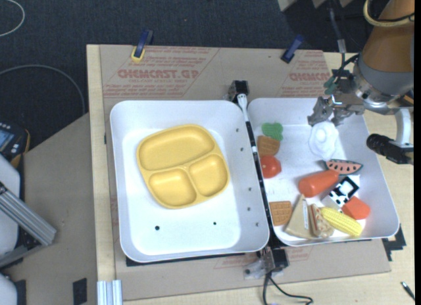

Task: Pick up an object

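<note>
Reaching in from the right, the arm (388, 41) sets its gripper (331, 114) over the far part of the right bin (381, 185), just above a white egg-like piece (321, 138). Whether anything is gripped cannot be told from this view.

Toy foods lie in the right bin. A green piece (272, 129) lies near the divider, with a brown piece (267, 145) and a red tomato (270, 166) below it. A watermelon slice (344, 165) lies right of the egg, above an orange carrot (318, 182). A black-and-white tag (343, 190) lies beside the carrot, with an orange piece (356, 208) just next to it. Corn (341, 221), a cracker (280, 211) and a sandwich wedge (304, 221) lie along the near edge.

The left bin (131, 165) holds a yellow divided plate (182, 165).
</note>
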Robot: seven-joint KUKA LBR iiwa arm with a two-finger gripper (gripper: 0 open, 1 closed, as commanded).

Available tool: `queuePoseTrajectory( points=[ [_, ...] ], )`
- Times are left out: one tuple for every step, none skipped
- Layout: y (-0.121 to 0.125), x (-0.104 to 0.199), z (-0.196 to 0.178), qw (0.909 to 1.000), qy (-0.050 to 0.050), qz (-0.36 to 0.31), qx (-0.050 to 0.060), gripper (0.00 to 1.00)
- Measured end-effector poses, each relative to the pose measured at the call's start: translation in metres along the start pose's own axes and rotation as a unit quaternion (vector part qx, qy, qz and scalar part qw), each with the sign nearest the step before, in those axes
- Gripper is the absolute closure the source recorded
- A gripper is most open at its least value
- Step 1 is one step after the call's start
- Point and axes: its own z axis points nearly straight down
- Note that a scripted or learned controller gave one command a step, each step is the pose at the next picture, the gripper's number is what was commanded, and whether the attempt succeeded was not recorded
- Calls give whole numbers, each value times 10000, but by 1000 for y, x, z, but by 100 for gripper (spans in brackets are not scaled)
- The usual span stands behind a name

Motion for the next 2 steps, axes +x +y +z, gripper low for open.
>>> queuePoseTrajectory(
  points=[
    [1, 0, -2, 10000, 7, 2, 31, 100],
    [5, 63, -7, 10000, 22, -27, 36, 100]
  ],
)
